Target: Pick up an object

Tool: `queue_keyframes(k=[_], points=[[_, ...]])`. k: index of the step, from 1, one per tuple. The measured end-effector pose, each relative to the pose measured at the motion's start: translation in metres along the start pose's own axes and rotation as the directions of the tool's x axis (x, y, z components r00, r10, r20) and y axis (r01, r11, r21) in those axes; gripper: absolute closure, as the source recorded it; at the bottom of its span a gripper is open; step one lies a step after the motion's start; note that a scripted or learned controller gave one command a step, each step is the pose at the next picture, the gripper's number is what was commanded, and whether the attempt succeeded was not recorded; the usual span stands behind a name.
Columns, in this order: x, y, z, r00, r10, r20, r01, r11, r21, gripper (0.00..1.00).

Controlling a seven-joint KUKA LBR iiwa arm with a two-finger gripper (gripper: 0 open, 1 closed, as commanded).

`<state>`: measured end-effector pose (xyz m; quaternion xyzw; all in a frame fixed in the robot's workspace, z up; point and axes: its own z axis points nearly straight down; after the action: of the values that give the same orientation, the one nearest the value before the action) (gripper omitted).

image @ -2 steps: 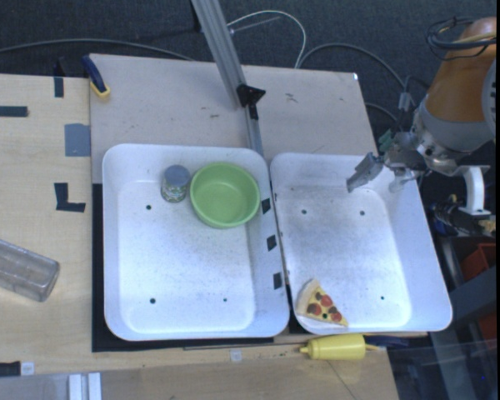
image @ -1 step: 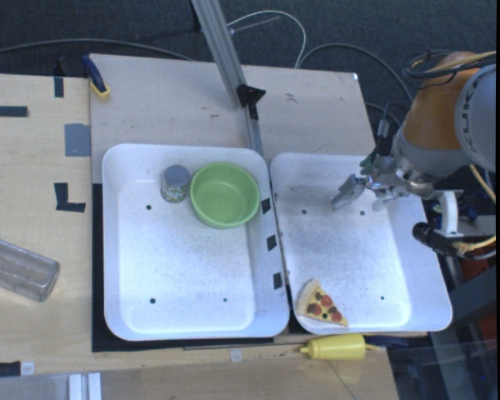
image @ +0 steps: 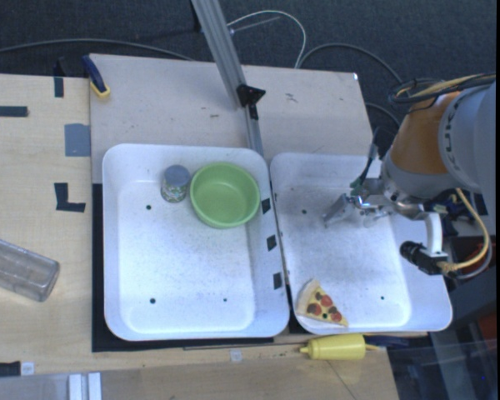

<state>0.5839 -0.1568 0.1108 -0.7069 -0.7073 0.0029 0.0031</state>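
Seemingly pizza slice [image: 321, 304] below pincer [image: 332, 216], apart.

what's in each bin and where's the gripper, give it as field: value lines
left bin: green bowl and small can, side by side near the far wall
right bin: pizza slice toy in the near left corner
gripper: above the right bin's far half, nothing between its fingers
outside bins: yellow bottle at the bench's near edge; clear container at the left
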Motion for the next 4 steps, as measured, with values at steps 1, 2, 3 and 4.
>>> queue_keyframes(k=[1,2,3,4], points=[[0.001,0.002,-0.014,1.000,-0.002,0.000,0.002,1.000,-0.006,1.00],[0.001,0.003,-0.056,1.000,-0.001,0.001,0.001,1.000,-0.011,1.00],[0.005,-0.001,-0.100,1.000,-0.001,0.001,0.001,1.000,-0.012,1.00],[0.005,-0.001,-0.126,1.000,-0.001,0.001,0.001,1.000,-0.010,1.00]])
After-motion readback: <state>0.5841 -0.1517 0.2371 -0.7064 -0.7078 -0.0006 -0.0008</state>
